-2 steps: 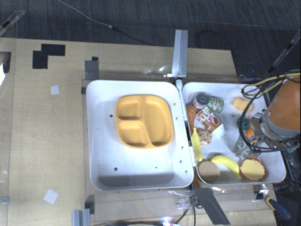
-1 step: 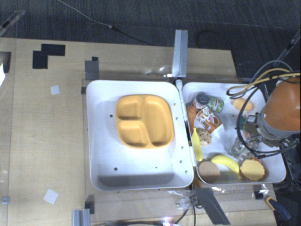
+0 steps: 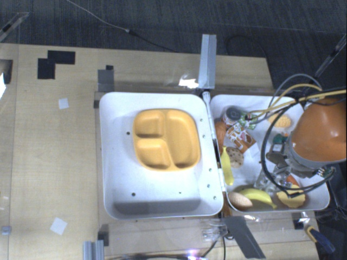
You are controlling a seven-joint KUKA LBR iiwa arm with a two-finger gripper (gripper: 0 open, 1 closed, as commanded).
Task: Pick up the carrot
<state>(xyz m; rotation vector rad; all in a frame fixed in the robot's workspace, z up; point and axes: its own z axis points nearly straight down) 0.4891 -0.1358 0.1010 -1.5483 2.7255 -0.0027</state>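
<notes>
Carrot (image 3: 219,130) lies half hidden at right bin (image 3: 320,202) edge; tool (image 3: 277,177) state unclear.

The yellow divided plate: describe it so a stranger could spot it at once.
Find the two white bins side by side and take the left bin. The yellow plate lies flat near its middle. It has rounded corners and three compartments, and it sits apart from the pile of food items in the right bin.
</notes>
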